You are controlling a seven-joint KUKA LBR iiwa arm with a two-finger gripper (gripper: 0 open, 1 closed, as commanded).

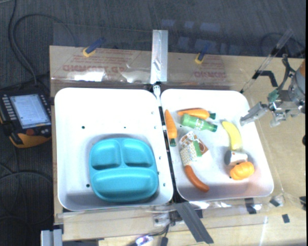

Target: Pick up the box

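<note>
The box (193, 147) is a small carton with a white, brown and green print. It lies tilted in the middle of the right bin (215, 97), among other items. My gripper (277, 108) hangs over the bench just outside that bin's right rim, level with its far half. It is well to the right of the box and nothing is in it.
Around the box lie a green bottle (197, 122), two carrots (170, 127), a banana (233, 135), an orange fruit (241, 170) and a sausage (196, 179). The left bin (92, 106) holds a blue divided plate (124, 169).
</note>
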